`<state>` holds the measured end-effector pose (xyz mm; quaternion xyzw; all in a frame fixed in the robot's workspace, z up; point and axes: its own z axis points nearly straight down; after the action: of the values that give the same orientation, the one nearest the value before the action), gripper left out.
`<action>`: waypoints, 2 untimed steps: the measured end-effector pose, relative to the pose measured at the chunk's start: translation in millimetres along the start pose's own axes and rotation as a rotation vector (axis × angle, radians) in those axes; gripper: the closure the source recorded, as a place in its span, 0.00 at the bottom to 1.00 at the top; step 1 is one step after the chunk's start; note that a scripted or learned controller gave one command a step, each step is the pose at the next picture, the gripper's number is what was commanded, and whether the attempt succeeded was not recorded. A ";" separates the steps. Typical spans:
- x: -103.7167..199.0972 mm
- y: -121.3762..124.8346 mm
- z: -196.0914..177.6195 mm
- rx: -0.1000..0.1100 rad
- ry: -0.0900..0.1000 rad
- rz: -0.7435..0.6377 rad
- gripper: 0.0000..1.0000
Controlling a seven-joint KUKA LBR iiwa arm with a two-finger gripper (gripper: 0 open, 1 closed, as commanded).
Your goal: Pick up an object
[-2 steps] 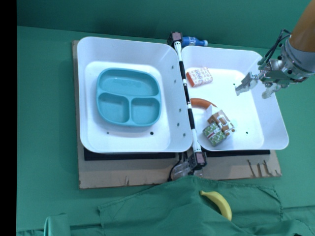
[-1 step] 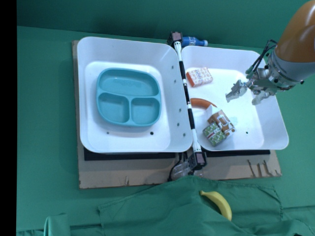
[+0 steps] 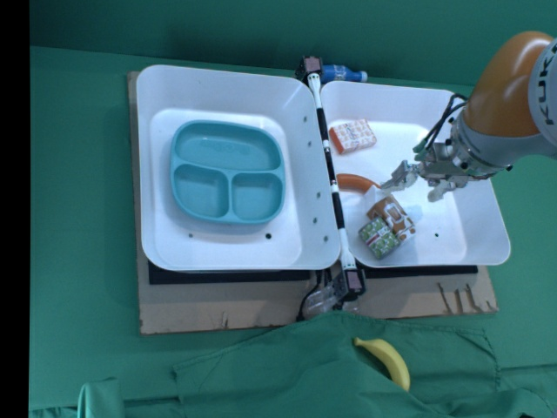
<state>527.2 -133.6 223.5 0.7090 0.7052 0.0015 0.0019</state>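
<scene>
Green cloth bench, glossy white bins (image 3: 487,233), boxy cartons (image 3: 387,225) beneath hand (image 3: 418,181), fingers spread, empty.

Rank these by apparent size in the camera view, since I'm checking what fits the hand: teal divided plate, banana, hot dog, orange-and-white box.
1. Teal divided plate, clearly largest.
2. Banana.
3. Hot dog and orange-and-white box: too similar to rank; the banana's nearness may exaggerate it.

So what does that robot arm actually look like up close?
The arm is rounded, grey with a broad orange band and dark lettering at its edge. Black cables loop along the wrist down to a small metal gripper with two pale fingers.
</scene>
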 end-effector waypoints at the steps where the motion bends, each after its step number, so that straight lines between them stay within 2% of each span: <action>1: -0.9 0.5 11.0 -0.003 -0.003 -0.003 0.00; 2: -1.6 1.3 0.6 -0.007 -0.004 0.001 1.00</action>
<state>528.5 -135.2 223.0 0.7094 0.7048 0.0026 0.0056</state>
